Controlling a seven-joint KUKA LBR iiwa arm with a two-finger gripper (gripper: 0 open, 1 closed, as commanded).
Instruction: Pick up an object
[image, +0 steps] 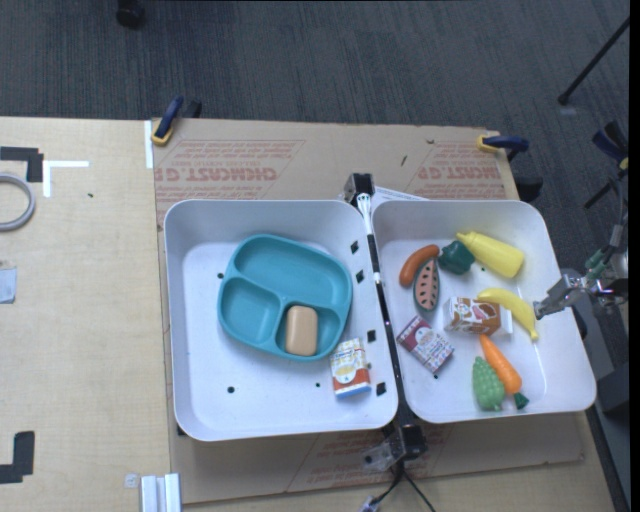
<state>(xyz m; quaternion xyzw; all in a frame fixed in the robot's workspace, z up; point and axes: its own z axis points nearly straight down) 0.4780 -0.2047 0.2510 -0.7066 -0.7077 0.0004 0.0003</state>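
The arm's gripper (556, 299) is sitting at the right rim of the right bin (560, 395), just beside the tip of the banana (510, 309); nothing is lying between its jaws, and whether they are apart or together I cannot tell at this size. The picking step is, in my judgement, only beginning: nothing is lifted yet. The candidates are all lying in the right bin: the banana, a carrot (500, 366), green corn (487, 385), a yellow squash (493, 254), a sausage (418, 263), a melon slice (427, 285) and two small packets (426, 345). In the left bin (200, 390) a teal tray (262, 290) is holding a bread piece (300, 330), with a carton (350, 369) just beside it. The next move is probably calling for a short reach inward and down over the banana, the nearest item. The cardboard (250, 160) under the bins is showing red lettering, upside down and too blurred to read surely; the packet labels are illegible.
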